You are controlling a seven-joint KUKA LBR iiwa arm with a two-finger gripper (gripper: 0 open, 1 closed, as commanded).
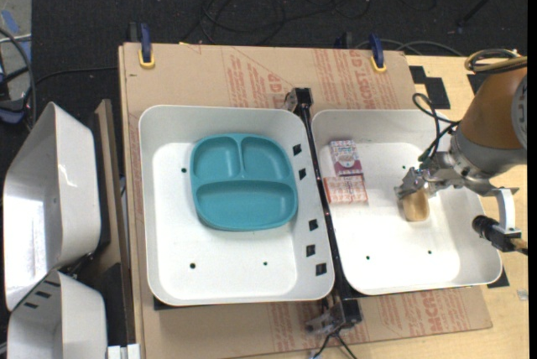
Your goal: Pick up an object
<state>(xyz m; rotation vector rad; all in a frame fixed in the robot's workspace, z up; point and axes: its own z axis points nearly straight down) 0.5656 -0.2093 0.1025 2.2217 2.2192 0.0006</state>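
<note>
A small tan, bread-like object (415, 207) lies in the right bin (394, 269), towards its right side. My gripper (414, 185) is low in that bin, right at the top of the tan object, with the arm coming in from the right. A pink and white flat packet (346, 171) lies near the right bin's left wall. A teal divided plate (243, 182) rests in the left bin (168, 265).
A black divider strip (317, 181) runs between the two bins. The bins sit on a cardboard-covered board (252, 72) held by clamps at its far edge. White containers (50, 206) stand off the bench at the left.
</note>
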